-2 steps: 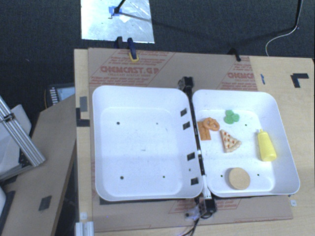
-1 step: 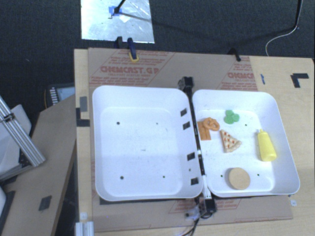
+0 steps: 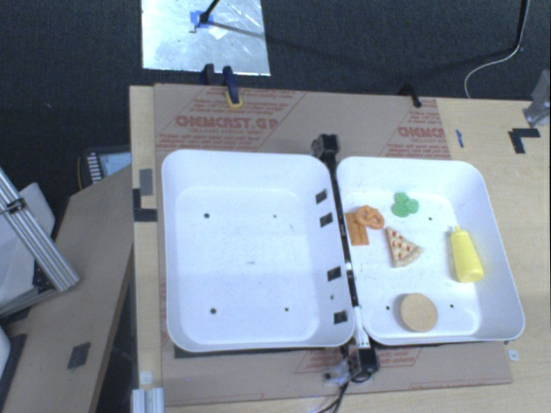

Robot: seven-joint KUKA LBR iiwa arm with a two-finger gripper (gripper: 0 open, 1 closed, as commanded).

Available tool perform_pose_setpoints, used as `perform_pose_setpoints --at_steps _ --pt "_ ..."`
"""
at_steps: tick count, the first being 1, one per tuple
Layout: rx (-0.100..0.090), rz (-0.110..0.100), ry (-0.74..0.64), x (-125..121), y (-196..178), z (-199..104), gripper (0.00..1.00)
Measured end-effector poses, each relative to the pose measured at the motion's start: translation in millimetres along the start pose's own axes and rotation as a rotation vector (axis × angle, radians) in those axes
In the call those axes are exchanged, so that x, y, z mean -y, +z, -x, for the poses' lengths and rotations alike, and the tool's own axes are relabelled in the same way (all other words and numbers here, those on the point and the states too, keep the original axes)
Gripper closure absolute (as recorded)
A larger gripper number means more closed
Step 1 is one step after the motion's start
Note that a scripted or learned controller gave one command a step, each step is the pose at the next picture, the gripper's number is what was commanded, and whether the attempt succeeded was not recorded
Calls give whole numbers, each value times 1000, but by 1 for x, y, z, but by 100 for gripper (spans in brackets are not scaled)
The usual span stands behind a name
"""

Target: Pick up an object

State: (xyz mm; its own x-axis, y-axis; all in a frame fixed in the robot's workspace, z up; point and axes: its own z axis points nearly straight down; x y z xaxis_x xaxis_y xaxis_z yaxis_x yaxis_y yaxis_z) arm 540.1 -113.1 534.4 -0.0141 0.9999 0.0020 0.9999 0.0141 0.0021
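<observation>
One round cookie [image 3: 417,311], four other toys.

Both bins are plain white: the left bin [image 3: 245,256] and the right bin [image 3: 486,205]. In the right bin, the bottle [image 3: 466,255] at right is yellow; the small clustered piece [image 3: 405,204] at upper centre is green; the pretzel shape [image 3: 370,218] is orange; the slice [image 3: 400,247] is tan with red spots; the disc [image 3: 417,312] at bottom is light brown. The board [image 3: 284,123] beneath the bins is tan with red printed lettering. The floor [image 3: 69,58] at upper left is dark charcoal.
</observation>
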Motion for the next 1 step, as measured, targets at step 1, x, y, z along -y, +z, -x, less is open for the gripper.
perform_pose_setpoints --at_steps 1 --pt "0 1 1 -46 0 -74 100"
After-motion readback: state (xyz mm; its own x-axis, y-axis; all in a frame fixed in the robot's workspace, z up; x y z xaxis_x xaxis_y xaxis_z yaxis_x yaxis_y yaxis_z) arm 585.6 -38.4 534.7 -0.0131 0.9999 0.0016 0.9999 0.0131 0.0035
